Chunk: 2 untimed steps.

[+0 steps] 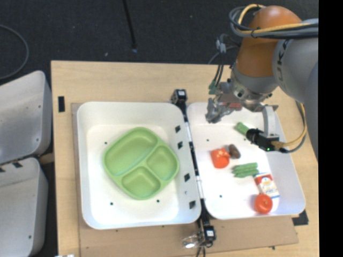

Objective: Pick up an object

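Several small items crowd the right bin (pixel 289 183); gripper (pixel 214 113) hovers at its far corner w/ nothing under it. Finger state: can't tell. Risk: descent here grabs air, or clips the bin rim.

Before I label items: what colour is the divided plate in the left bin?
Light green plate, clear in the camera view.

Two bins (pixel 91 197) of smooth white plastic with a soft sheen are set on a bench (pixel 64 82) of pale, matt wood-look board. A divided plate (pixel 140 163) of matt green plastic is seen in the left bin. The arm's orange band (pixel 265 42) looks glossy, and its grey shell (pixel 301 63) looks smooth and satin.
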{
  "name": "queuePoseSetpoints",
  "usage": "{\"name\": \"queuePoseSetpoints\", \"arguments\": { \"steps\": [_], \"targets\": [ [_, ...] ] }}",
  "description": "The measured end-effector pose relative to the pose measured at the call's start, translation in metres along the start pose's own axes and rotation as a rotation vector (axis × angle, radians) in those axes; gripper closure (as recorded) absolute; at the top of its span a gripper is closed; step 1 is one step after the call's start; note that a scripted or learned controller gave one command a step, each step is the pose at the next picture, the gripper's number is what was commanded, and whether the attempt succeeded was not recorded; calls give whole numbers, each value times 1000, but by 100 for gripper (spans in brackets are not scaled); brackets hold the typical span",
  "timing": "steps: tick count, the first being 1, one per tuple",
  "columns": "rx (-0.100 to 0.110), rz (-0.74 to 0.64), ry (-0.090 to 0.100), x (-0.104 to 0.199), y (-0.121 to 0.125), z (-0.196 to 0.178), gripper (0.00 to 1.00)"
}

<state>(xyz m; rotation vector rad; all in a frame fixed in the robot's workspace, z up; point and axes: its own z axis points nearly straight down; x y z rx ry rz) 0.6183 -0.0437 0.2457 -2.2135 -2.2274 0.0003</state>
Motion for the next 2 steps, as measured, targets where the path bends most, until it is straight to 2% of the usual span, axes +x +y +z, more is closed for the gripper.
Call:
{"name": "queuePoseSetpoints", "arguments": {
  "steps": [2],
  "targets": [
    [-1, 0, 0, 104, -16, 17, 100]
  ]
}}
